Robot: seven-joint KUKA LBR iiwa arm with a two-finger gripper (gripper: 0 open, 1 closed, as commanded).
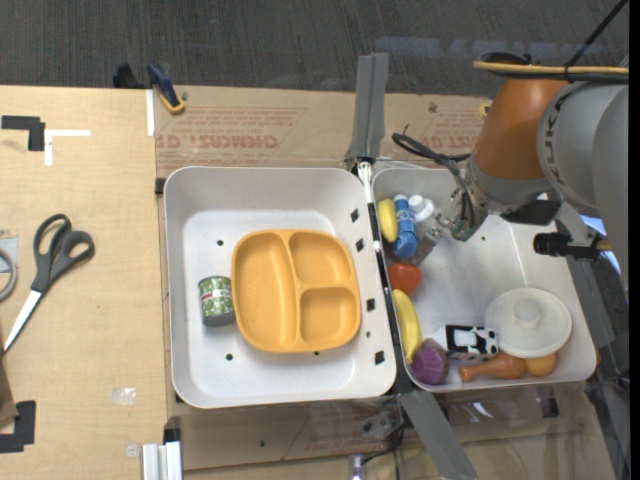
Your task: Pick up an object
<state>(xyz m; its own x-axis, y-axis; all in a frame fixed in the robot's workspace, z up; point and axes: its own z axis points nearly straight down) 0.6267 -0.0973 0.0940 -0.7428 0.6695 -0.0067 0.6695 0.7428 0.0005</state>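
My gripper (447, 228) hangs low in the back left part of the right bin (500, 258), right beside a blue bottle (405, 236) with a white cap (420, 208). A yellow piece (386, 218) lies against the bin wall just left of the bottle. In front of them sit a red tomato (403, 275), a yellow banana (405, 320) and a purple item (430, 364). A black and white toy (470, 340), a white round lid (527, 318) and an orange piece (500, 368) lie at the front right. Nothing shows between the gripper's tips.
The left bin (190, 228) holds a yellow divided plate (297, 290) and a small green can (215, 300). Scissors (50, 258) lie on the wooden bench at the left. A blue clamp (165, 86) stands at the back, by the cardboard sheet (250, 128).
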